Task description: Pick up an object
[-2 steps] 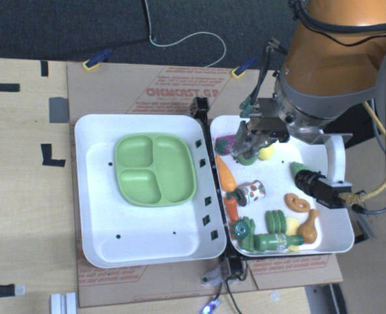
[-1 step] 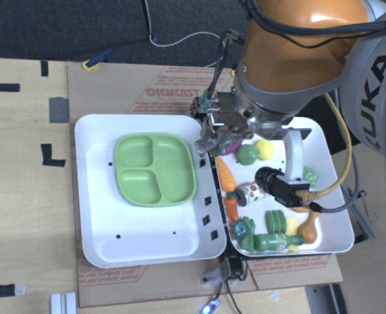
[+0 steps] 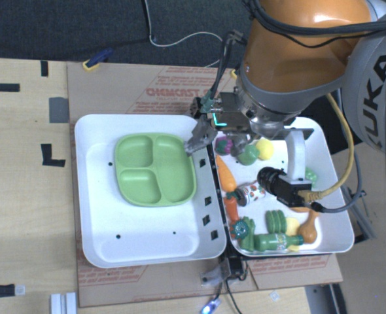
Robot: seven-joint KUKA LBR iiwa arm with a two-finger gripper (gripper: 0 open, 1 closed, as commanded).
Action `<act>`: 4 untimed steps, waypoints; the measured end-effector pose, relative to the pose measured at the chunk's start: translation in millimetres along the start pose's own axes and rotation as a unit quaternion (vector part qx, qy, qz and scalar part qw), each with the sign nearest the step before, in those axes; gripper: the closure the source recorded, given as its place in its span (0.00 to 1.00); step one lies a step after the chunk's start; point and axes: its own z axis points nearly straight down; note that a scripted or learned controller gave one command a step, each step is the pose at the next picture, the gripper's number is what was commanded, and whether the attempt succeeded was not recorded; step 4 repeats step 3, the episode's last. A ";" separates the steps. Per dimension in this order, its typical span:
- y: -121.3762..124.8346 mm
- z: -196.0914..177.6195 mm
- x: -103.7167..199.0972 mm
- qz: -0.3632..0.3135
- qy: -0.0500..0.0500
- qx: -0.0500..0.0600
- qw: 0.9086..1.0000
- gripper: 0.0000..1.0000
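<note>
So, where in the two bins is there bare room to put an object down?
The left white bin has bare floor along its front edge, below the green divided plate, and a strip at the plate's left. The right white bin is crowded: an orange toy carrot, a yellow ball and other small toys, under the arm.

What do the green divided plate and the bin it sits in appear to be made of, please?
The green divided plate looks like moulded plastic: one even matte colour and soft rounded ridges. The left bin seems to be smooth white plastic too, with rounded corners and a faint sheen, though coated metal can't be ruled out.
</note>
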 end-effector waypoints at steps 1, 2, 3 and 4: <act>0.1 -9.9 0.3 -0.001 -0.001 0.000 1.000 1.00; 0.2 -19.3 0.7 -0.002 -0.001 0.001 1.000 1.00; 4.7 39.0 -89.6 0.005 -0.001 0.003 1.000 1.00; 4.7 39.0 -89.6 0.005 -0.001 0.003 1.000 1.00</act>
